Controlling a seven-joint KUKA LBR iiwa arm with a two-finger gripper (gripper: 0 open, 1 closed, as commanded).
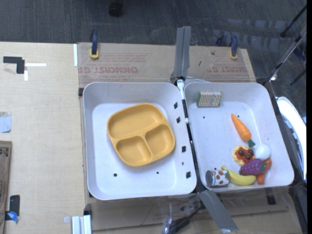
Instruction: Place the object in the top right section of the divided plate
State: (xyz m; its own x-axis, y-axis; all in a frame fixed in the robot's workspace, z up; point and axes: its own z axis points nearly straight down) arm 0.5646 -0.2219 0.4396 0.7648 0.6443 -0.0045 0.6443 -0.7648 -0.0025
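Legend: the yellow three-section plastic plate (111,126) is being borne by the left shallow white bin (97,172), while the orange toy carrot (241,126), yellow toy banana (241,179), purple toy grapes (252,167) and small printed tin (217,178) are being kept in the right shallow white bin (214,140), all apart from the plate; the claw's state cannot be told.

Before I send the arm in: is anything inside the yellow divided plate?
No. All three sections of the divided plate look bare. It sits in the left bin; the bin floor beneath the plate is covered.
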